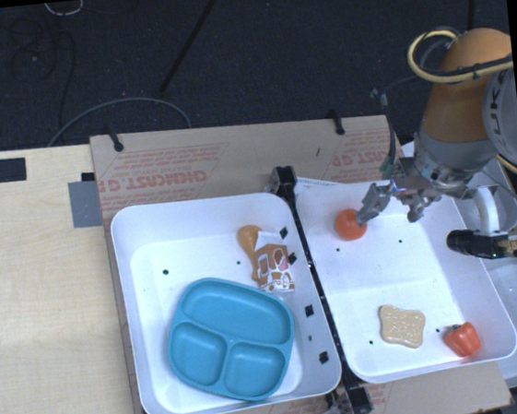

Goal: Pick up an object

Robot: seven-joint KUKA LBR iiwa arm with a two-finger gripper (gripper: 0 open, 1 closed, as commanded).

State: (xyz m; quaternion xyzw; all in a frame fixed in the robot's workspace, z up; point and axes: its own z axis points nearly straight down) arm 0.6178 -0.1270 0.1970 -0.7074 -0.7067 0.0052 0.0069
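Grey arm with orange band reaches in from the right over the right-hand shallow white bin [493,309]. Two-finger gripper [392,206] hangs over that bin's upper part, its fingers [370,203] spread wide apart with nothing between them. Left finger tip sits just beside, possibly touching, a small round orange-red ball-like object [349,224], smooth and glossy, lying on the bin floor near the far wall. Same bin, near edge: a flat tan toast-shaped piece [403,325] with a speckled face, and just right of it a small orange-red pepper-like object [462,339] in the corner. Left-hand white bin [139,261] holds a light blue plastic plate with three compartments [229,337], a tan drumstick-shaped piece [248,240], and a small printed white-and-brown packet [273,268] touching the plate's upper rim. Both bins rest on brown cardboard [198,166] atop the pale wood counter [39,319].
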